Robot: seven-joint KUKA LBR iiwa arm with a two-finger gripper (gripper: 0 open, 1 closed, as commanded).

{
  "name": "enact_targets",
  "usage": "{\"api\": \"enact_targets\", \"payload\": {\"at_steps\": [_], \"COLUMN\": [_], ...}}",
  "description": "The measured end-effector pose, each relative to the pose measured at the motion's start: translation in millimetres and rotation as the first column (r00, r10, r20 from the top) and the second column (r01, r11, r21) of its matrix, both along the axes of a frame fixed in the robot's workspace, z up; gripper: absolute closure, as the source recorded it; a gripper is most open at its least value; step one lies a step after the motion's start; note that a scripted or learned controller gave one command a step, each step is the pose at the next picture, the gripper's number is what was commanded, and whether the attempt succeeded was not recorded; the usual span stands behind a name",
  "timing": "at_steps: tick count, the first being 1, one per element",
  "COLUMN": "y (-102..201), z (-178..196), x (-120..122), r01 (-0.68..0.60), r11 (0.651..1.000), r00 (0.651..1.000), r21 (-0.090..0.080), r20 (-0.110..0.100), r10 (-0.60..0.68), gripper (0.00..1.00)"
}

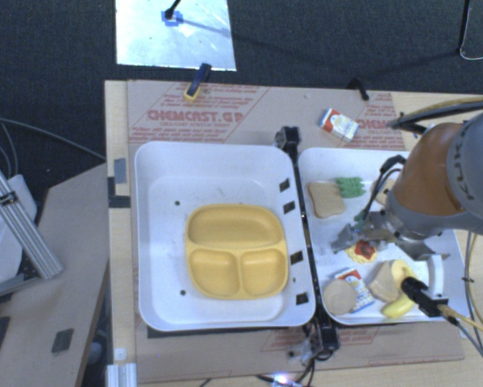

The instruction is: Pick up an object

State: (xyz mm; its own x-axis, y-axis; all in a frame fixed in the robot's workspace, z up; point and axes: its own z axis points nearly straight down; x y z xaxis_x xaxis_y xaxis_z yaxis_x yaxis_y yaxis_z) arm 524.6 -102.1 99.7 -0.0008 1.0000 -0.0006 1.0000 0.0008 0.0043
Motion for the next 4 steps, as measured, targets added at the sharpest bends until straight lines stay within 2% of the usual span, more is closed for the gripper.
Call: {"api": "enact_targets", "payload": {"at_steps": [1, 2, 3, 4], "y": [-44, -1, -7, -22], "z": [-16, -15, -14, -15], "x": [0, 45, 147, 126], "r01": [0.003, -0.007, -0.01, 0.0], "r11": [1.0, 1.0, 1.0, 1.0], "r00": [1.0, 1.0, 1.0, 1.0], "r21": [-0.002, 0.0, -0.002, 0.0], "r20": [-0.003, 0.001, -0.005, -0.003], "r10": [-0.003, 0.007, 0.01, 0.0], "gripper": [0.0, 0.0, 0.0, 0.0]}}
